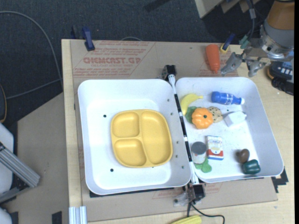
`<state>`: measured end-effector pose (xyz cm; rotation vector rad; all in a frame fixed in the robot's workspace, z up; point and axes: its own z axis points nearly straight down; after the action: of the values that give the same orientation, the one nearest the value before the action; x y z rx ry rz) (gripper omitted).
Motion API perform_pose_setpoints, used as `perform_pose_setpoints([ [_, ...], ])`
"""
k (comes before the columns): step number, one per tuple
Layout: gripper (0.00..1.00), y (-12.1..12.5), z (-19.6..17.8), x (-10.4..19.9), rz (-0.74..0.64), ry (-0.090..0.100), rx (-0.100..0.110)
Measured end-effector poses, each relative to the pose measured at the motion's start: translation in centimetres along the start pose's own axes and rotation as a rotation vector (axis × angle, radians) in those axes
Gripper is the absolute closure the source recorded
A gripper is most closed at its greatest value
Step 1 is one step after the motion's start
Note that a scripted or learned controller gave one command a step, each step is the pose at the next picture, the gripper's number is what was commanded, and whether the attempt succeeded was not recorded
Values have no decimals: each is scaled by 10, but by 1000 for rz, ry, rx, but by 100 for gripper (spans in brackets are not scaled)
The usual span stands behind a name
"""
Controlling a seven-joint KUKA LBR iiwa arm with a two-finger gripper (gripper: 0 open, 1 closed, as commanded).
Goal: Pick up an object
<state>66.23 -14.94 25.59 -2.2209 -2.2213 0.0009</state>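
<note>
Bins of shallow white plastic sit side by side on a cardboard-topped bench (117, 55), the left bin (93, 101) carrying a yellow three-compartment plastic plate (140, 137) near its middle. The right bin (261, 120) holds a scatter of small objects. A yellow toy banana (189, 101) lies against the bin's left wall near the far corner, with an orange toy pumpkin (202, 117) just beside it and a speckled tan disc (215, 111) touching the pumpkin's right side. A blue plastic bottle with a white cap (225, 98) lies on its side toward the far edge, and a white block (234, 118) rests near it. A small red-and-white carton (215, 147) lies nearer the front, beside a grey-lidded can (198, 150) at the left wall with a green piece (203, 167) below it. At the front right corner a brown rounded lump (242, 155) touches a dark green toy pepper (251, 166). An orange toy carrot (213, 57) lies on the bench just beyond the right bin's far edge. The grey arm's two-finger gripper (240, 65) hangs above that far edge, near the far right corner, its two fingers spread apart with nothing between them, well apart from the objects below.
</note>
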Motion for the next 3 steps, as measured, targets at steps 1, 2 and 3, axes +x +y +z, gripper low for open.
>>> perform_pose_setpoints([
  [1,0,-49,171,6,0,0,-1],
  [2,0,-2,176,-16,4,7,29],
  [3,0,4,172,-62,-1,6,6],
])
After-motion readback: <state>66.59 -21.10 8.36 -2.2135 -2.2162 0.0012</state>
